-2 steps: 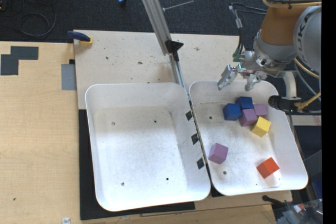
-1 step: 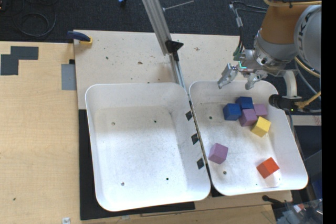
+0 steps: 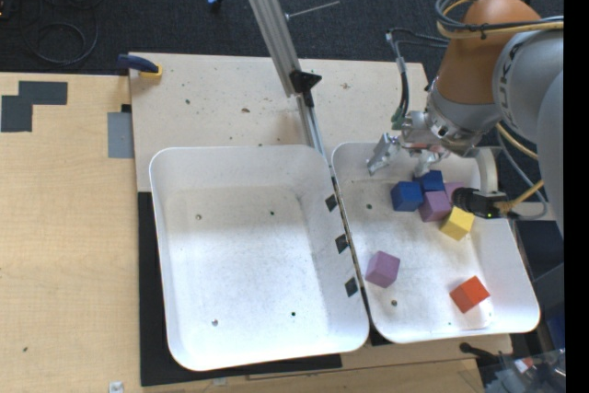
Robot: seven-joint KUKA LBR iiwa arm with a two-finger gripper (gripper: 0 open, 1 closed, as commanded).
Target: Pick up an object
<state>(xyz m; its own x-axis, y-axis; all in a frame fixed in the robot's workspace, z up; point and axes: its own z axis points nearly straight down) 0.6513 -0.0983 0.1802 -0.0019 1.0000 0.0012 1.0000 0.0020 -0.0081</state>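
Wooden bench (image 3: 64,225) carries two white bins side by side. Nearest in the right bin (image 3: 515,313) lie one orange cube (image 3: 470,294) and one purple cube (image 3: 383,269), apart and easy to reach. Farther back, a yellow cube (image 3: 456,223), a second purple cube (image 3: 435,203) and two blue cubes (image 3: 415,191) huddle together. Above them the gripper (image 3: 403,156) hovers, jaws spread, holding nothing.
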